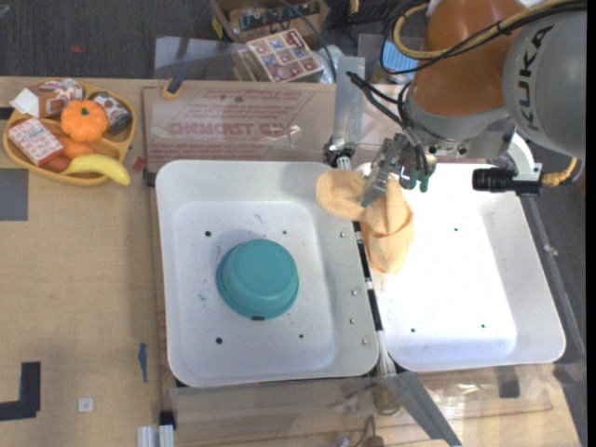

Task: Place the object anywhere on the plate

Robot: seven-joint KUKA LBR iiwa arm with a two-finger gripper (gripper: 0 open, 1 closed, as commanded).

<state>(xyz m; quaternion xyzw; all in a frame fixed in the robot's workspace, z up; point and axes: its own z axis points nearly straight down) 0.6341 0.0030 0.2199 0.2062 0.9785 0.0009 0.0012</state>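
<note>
One end effector (389, 177), above seam between bins near table's far edge; fingers pinch top of tan cloth (377, 217), cloth hangs limp below, draped over divider. Grasp and lift look done; carry partly done. Teal plate (258, 278) sits in left bin (186, 194), toward table's near-left, well apart from cloth. Left to do: cross over left bin, lower, release onto plate. Right bin (484, 277) under arm.

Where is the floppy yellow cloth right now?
The yellow cloth hangs from the gripper over the seam between both bins, up and right of the teal plate.
</note>
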